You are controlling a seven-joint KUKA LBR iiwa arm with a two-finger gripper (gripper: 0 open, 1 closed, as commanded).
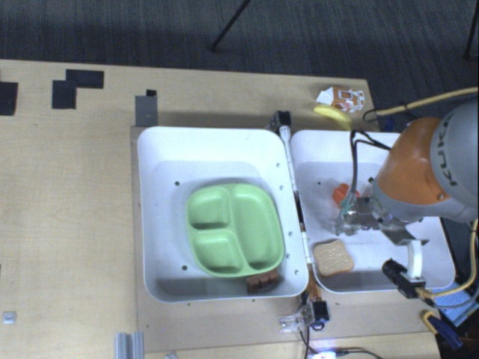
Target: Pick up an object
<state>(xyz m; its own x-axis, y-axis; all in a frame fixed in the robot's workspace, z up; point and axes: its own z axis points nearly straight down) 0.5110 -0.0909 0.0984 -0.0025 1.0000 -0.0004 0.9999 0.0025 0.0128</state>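
Very little can be read here. At the right edge of the frame, the grey casing of the arm (pixel 458 155) carries dark capital letters running down its side; a "K" and a "U" can be made out, the start of a brand name, and the remainder is cut off by the frame edge. Near the upper right of the worktop (pixel 67 215), a small white packet (pixel 340 98) bears orange and red printing, but it is too small and blurred to read any word or number on it
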